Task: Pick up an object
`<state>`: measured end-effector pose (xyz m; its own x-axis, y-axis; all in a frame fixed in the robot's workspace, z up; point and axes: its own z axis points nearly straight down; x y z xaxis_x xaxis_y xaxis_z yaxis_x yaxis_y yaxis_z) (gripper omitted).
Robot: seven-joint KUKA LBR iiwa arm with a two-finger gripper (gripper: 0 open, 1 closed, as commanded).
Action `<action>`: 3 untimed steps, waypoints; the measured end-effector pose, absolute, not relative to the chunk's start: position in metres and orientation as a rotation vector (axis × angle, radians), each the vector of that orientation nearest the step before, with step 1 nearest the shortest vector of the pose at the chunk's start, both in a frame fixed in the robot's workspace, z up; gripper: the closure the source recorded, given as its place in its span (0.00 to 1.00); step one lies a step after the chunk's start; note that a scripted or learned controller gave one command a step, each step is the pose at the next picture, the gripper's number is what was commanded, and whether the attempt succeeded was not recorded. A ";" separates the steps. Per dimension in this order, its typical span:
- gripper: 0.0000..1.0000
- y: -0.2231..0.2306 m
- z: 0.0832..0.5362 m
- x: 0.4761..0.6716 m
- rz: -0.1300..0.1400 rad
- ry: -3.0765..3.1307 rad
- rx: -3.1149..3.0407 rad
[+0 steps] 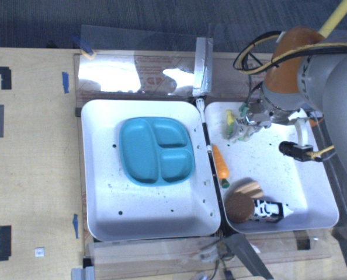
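A small yellow-green thing [230, 123] is lying in the far left corner of the right bin [278, 174], close to the wall dividing the two bins. It is too small and blurred to name (a pale yellow top and a greenish lower end are all that is showing). The gripper [246, 121] is hanging low just beside it, on its right. Whether the gripper is spread, pressed together or pinching the thing, I cannot tell, since its tip is showing as a shiny grey tangle. The arm [331, 92] is reaching in from the right over the bin's far right corner, with its orange band [290, 57] sitting above the gripper.

Nearer the camera, a carrot [220, 163] is lying along the same dividing wall, its orange end pointing away and its green end pointing toward the near side, well apart from the gripper. At the near left of this bin a brush [241, 204] with a round brown head and a pale wooden back is resting. A black-and-white thing [270, 210] is lying just to its right, touching it or nearly so.

The left bin [97, 156] is holding a blue plate [157, 150] with three compartments, sitting flat near the middle. Both bins are standing on a pale wooden bench [33, 174], which is carrying black tape marks [4, 77] and bits of blue tape [65, 81] on its left part.
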<state>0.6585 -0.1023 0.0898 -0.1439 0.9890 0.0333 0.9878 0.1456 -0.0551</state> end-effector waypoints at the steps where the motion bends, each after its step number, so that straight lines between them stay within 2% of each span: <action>1: 1.00 -0.047 0.193 0.666 -0.018 -2.418 -2.023; 2: 1.00 -0.098 0.245 0.633 -0.004 -2.687 -1.644; 3: 1.00 -0.042 0.234 0.595 -0.002 -2.634 -1.710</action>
